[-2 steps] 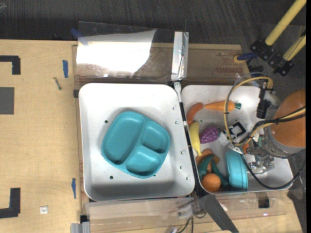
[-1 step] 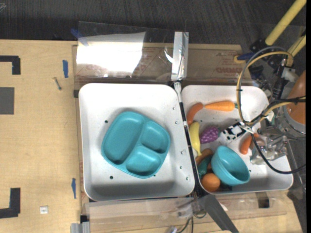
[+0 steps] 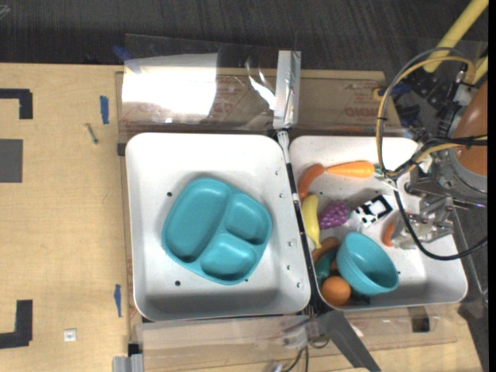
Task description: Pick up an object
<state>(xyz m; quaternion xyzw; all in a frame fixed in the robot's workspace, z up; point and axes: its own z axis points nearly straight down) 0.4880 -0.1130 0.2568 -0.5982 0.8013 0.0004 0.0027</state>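
A: How many bins sit on the table (image 3: pixel 54 208)?

B: Two white ones, side by side. The left bin (image 3: pixel 147 169) holds one teal divided plate (image 3: pixel 217 229).

A: And the right bin (image 3: pixel 442 281)?

B: One teal bowl (image 3: pixel 367 263) tipped on its side, one carrot (image 3: pixel 349 170) near the far wall, one banana (image 3: pixel 310 218) along the left wall, one bunch of purple grapes (image 3: pixel 334 214) just beside it, one orange (image 3: pixel 335 290) at the near edge touching the bowl, and one black-and-white tag (image 3: pixel 375 208).

A: The end effector?

B: The end effector (image 3: pixel 422 227) hangs over the right bin's right side, right of the bowl. I cannot tell how its grip stands.
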